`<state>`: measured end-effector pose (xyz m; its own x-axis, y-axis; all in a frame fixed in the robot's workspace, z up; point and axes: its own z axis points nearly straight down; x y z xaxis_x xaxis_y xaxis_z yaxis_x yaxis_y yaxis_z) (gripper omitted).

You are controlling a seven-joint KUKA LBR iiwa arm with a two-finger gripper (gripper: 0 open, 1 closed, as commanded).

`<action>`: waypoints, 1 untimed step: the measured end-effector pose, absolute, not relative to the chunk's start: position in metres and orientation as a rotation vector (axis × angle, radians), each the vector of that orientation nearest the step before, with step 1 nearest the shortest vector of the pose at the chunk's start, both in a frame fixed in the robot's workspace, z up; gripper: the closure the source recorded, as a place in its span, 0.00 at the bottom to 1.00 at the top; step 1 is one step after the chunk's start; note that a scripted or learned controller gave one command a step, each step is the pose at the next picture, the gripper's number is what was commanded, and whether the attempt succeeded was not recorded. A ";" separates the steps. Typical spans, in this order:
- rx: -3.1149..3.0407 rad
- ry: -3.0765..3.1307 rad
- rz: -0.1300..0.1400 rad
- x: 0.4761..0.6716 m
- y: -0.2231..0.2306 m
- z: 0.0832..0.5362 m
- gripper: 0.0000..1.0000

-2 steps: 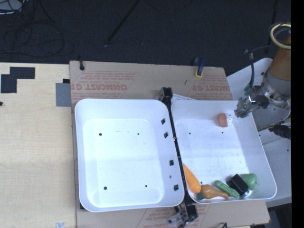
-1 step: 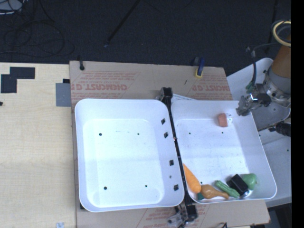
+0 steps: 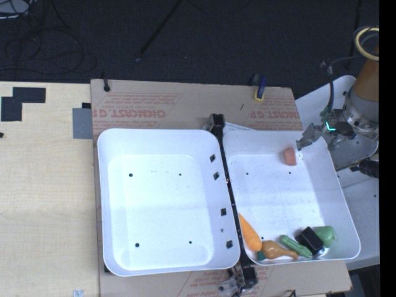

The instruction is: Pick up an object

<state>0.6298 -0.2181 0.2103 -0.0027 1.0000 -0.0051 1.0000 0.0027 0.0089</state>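
Note:
The right bin (image 3: 337,193) holds a small pink block (image 3: 289,156) near its far right wall. Along its near edge lie an orange carrot-shaped piece (image 3: 249,232), a tan piece (image 3: 275,249), a long green piece (image 3: 294,245), a black block (image 3: 310,240) and a rounded green piece (image 3: 325,233). My gripper (image 3: 307,140) hangs over the bin's far right rim, just up and to the right of the pink block and apart from it. Nothing shows in its grasp.
The left bin (image 3: 105,166) stands beside the right one, with a black divider strip (image 3: 224,184) between them. Both rest on a cardboard sheet (image 3: 185,107). A blue and yellow clamp (image 3: 260,88) sits at the cardboard's far edge. The arm (image 3: 365,91) fills the right side.

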 end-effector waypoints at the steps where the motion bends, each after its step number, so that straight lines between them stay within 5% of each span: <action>1: 2.211 2.217 0.004 0.630 -0.218 0.210 0.00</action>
